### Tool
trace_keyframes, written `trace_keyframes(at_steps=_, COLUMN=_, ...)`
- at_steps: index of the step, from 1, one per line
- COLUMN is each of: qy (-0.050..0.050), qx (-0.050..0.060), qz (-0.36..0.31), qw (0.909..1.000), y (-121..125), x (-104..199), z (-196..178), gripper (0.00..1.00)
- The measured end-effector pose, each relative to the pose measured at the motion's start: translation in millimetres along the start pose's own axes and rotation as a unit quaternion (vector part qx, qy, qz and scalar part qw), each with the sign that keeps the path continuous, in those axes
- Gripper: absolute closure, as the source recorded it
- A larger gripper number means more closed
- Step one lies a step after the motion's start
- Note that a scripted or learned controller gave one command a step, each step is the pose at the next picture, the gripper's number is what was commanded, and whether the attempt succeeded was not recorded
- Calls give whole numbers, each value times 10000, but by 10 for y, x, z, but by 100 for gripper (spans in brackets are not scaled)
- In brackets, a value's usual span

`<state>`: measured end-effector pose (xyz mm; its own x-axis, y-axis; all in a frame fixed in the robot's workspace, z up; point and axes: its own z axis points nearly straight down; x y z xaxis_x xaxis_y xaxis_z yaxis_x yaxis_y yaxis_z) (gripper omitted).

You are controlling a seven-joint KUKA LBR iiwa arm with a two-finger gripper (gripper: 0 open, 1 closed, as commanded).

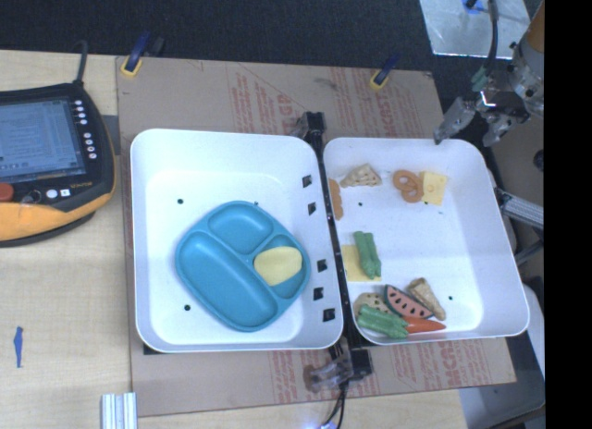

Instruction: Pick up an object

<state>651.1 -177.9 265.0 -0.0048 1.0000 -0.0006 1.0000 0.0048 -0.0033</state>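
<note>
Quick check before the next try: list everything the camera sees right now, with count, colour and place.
Bins: 2, white, side by side on the bench.
Divided plate: 1, blue, in the left bin.
Yellow piece: 1, pale yellow, in the plate's right compartment.
Toy food pieces: about a dozen, mixed colours, in the right bin; a green one mid-left, a pretzel and yellow square near the top, a watermelon slice in the bottom pile.
Handheld controller: 1, black and orange, at the left edge.
Clamps: 2, yellow, on the board's top edge.
Gripper: 1, grey, above the right bin's top right corner.

wooden bench [65, 307] — dark carpet [259, 2]
</note>
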Motion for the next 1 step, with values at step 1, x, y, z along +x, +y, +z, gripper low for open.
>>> trace_keyframes(at_steps=1, qy=23, qx=59, qz=-30, qw=10000, y=-628, x=932, z=778, gripper=0)
